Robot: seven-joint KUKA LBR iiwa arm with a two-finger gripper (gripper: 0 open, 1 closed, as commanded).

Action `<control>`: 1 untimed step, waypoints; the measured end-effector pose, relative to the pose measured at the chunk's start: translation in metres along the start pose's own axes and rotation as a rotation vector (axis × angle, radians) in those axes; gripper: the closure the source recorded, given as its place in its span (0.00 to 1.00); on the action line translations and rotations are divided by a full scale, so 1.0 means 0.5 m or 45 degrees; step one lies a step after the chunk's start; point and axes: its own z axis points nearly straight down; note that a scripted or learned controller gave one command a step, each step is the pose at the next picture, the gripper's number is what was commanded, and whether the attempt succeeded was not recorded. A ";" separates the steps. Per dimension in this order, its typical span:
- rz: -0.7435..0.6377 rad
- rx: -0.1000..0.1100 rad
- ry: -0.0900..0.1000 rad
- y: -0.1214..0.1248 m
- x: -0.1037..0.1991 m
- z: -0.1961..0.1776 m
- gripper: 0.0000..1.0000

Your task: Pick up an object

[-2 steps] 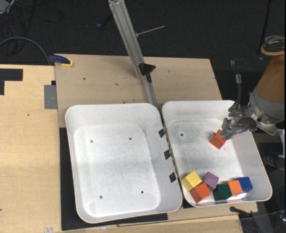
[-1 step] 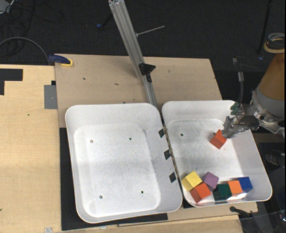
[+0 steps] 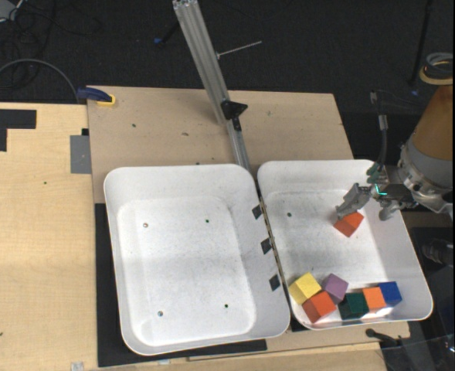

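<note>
We see the gripper (image 3: 364,203) over the right bin (image 3: 412,273), fingers spread wide (one points left, one down-right) and pinching nothing; an orange-red cube (image 3: 350,223) sits tilted just below the left finger (image 3: 351,201), whether touching it we cannot tell; well below the gripper, along the bin's near edge, we note a cluster of cubes: yellow cube (image 3: 305,286), purple cube (image 3: 335,286), red cube (image 3: 319,306), green cube (image 3: 354,305), orange cube (image 3: 375,297), blue cube (image 3: 390,292); far left of the gripper lies the left bin (image 3: 182,256)
</note>
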 end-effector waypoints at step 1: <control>-0.003 0.001 0.001 0.000 -0.002 -0.019 1.00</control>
